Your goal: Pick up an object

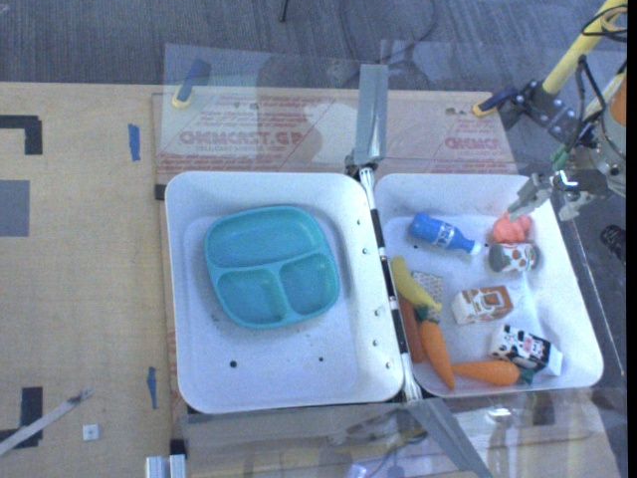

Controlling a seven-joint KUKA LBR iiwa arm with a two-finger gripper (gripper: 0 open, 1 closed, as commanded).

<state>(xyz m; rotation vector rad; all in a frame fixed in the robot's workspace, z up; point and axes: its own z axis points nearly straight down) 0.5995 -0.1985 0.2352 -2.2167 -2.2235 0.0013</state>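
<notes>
While the gripper (545,189) hangs over the far right corner of the right bin (587,342), no toy is in its grip yet, so the picking step looks like it is just starting. Two thin fingers point down and to the left. One tip (522,205) sits right above the orange-pink toy (511,229). I cannot tell if the fingers are spread or pressed together, because they are small and a bit blurry.

All the toys to pick from lie in the right bin. A blue bottle (441,232) lies on its side near the middle of the far end. Just beside the orange-pink toy is a little can (513,257). Below that is a small carton (482,304), and near the front right is a black and white box (526,348). A yellow corn cob (414,286) and two carrots (468,364) lie along the left side and the front.

The left bin (189,366) holds a teal plate with three parts (271,264).

I think the next move is to go straight down onto the orange-pink toy, since it is the closest. The can is very near it, so the fingers need to land with care and not bump the can.

The arm comes in from the right, and its wrist sits above the bin's far right edge, tipped toward the toys.
</notes>
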